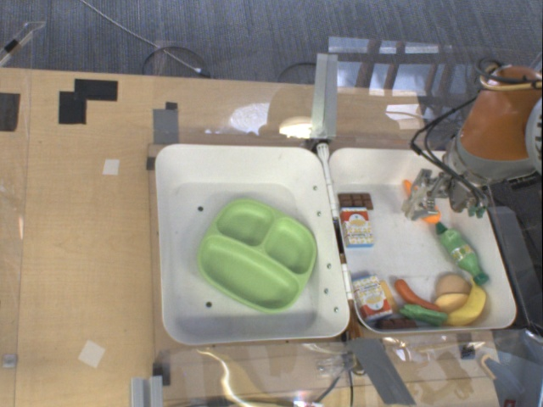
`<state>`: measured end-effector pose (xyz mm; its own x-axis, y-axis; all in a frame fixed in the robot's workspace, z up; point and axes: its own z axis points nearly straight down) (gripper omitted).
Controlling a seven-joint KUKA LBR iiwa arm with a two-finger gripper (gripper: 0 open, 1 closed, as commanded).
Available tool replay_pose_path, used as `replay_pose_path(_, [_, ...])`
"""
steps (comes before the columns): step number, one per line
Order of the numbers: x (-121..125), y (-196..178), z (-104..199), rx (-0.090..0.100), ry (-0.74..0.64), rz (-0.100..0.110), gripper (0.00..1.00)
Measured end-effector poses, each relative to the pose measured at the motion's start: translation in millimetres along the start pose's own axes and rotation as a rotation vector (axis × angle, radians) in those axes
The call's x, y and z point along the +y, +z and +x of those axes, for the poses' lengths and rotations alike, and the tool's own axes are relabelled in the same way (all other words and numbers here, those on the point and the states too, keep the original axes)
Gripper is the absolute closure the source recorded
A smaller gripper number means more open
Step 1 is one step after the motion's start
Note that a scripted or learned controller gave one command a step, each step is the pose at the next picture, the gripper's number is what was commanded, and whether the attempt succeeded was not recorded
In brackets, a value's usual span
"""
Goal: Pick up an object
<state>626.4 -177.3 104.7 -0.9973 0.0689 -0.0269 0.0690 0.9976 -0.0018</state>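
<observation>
- Left white plastic bin (170, 253) on the wooden counter (76, 227) holds a green three-part tray (257, 253)
- Right white bin (399, 244) carries the pickable things: small cartons (358, 227), and at its near corner a red sausage (411, 293), a yellow banana (472, 305) and a green plastic bottle (458, 251)
- The end effector (441, 195) hangs over the right bin's far side, just above the bottle; nothing is gripped, and I cannot tell its opening
- Seems the approach step; next it must drop onto one item
</observation>
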Motion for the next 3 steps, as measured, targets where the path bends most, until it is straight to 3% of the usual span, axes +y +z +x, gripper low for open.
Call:
replay_pose_path(1, [0, 1, 0, 0.001, 0.000, 0.000, 0.00])
replay_pose_path(2, [-3, 16, -1, 0.015, 0.022, -0.001, 0.00])
replay_pose_path(3, [-2, 1, -6, 0.000, 0.018, 0.000, 1.00])
